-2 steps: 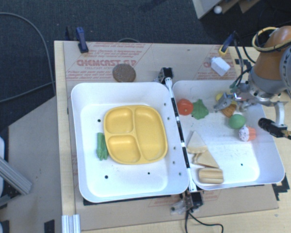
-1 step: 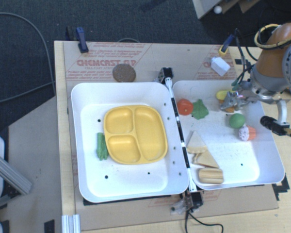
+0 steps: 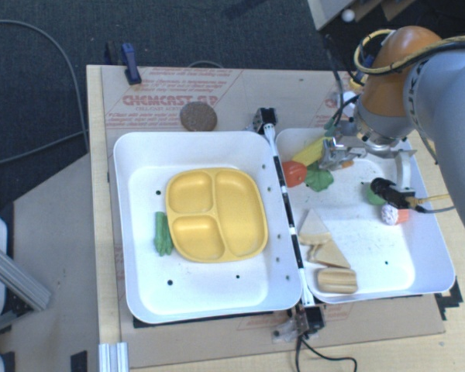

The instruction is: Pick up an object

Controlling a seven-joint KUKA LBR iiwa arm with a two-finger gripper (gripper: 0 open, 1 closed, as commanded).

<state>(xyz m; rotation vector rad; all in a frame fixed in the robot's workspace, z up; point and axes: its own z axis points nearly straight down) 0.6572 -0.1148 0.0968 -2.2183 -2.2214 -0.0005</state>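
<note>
My gripper hangs low at the far left corner of the right bin, right beside a yellow piece that leans there. Whether that piece is between the gripper's jaws cannot be made out. Just in front of it lie a red tomato-like ball and a green leafy piece. Further right in the bin are a small green piece and a white-pink ball with an orange bit. Tan bread wedges and a bun lie at the bin's near left.
The left bin holds a yellow divided plate and a green pod to its left. A brown disc and a blue clip sit on the bench behind the bins. The arm fills the upper right.
</note>
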